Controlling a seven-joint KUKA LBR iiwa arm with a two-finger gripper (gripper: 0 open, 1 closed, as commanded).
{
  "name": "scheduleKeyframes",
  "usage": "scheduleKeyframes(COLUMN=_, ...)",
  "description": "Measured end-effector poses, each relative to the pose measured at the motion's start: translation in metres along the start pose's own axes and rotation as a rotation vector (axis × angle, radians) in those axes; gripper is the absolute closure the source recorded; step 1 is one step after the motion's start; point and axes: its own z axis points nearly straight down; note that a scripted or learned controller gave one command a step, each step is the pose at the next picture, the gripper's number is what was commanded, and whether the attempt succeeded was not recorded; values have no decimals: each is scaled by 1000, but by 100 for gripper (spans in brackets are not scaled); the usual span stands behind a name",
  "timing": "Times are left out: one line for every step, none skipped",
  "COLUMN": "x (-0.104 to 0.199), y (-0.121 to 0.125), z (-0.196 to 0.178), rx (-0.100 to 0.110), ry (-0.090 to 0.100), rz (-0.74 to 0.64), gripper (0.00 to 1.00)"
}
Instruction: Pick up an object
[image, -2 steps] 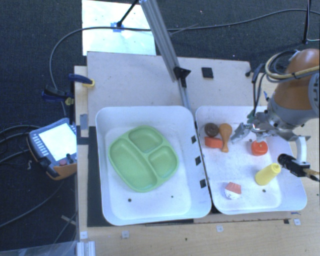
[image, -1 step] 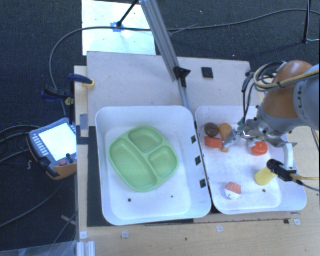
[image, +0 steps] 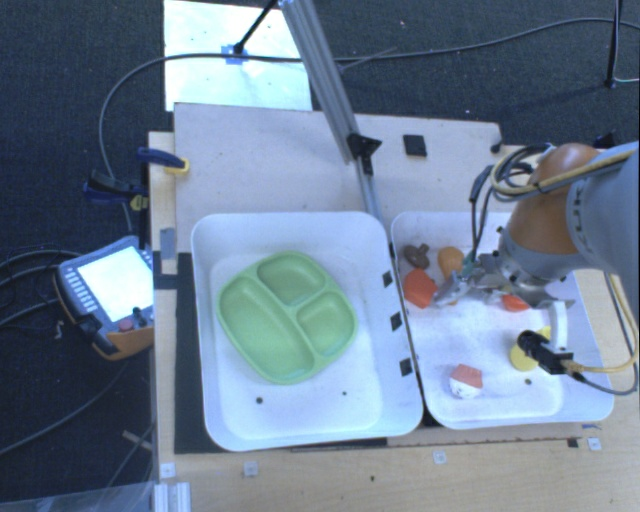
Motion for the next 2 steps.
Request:
scheduleKeyframes(x=-1, y=2, z=-14, rx=-9, ry=-4, rz=0, gripper=100)
scheduleKeyframes(x=-8, y=7, z=-61, rx=-1, ry=0, rz=0, gripper=100)
